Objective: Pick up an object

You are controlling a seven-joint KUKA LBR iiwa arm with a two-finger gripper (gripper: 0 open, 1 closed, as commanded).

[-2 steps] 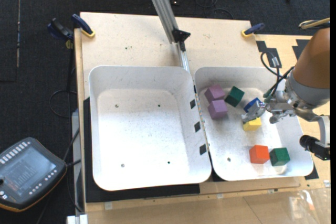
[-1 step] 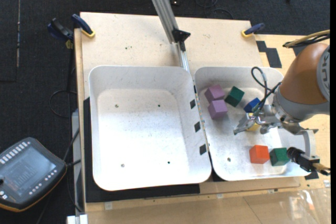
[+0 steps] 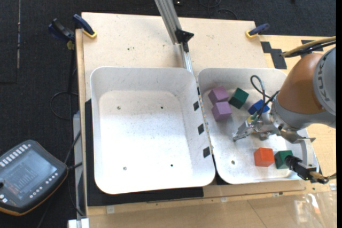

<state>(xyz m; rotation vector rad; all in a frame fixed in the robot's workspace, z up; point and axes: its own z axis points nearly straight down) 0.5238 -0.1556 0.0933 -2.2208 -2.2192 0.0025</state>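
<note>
The gripper (image 3: 245, 133) is seen low inside the right bin (image 3: 224, 168), reached in from the right by the grey arm with its orange band (image 3: 302, 91). Its two metal fingers (image 3: 239, 135) are spread apart, and nothing is held between them. Two purple cubes (image 3: 219, 103) are found just beside each other near the bin's upper left, with a dark green cube (image 3: 239, 97) to their right. A blue object (image 3: 258, 107) is partly covered by the wrist. An orange cube (image 3: 263, 157) and a green cube (image 3: 284, 159) lie side by side below the gripper. The left bin (image 3: 144, 125) is set alongside.
</note>
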